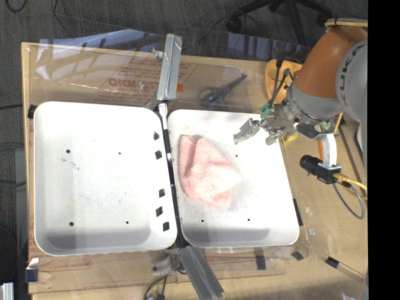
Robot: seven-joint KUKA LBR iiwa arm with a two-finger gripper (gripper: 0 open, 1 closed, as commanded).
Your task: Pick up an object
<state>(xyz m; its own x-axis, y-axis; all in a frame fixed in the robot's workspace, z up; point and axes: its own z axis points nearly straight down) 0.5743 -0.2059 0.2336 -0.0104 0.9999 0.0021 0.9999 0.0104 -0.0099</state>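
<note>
Gripper (256, 134) noted over the far right part of the right bin (265, 195), carried in from the right on the grey arm with its orange band. The fingers are seen spread apart, one reaching left and one nearer the wrist, and nothing is held between them. Whether the tips are raised above the bin floor or close to it cannot be told at this slant, though raised appears likelier. This pose is judged to be an approach or a search, not a grasp. The pink cloth (207, 170) is recorded lying flat and crumpled in the left half of the same bin, its left edge just beside the wall shared with the left bin (94, 186) and well apart from the gripper. It is taken to be the object to be lifted, being the one loose thing seen in the bins. Its long axis is set on a diagonal, from the far left near the shared wall toward the near right. The narrower end points to the far left and the broader, bunched end to the near right. A grip across the bunched folds is judged more promising than one at the thin edge. Scissors (220, 90) are noted on the bench (325, 230) beyond the bins, outside the working area.
</note>
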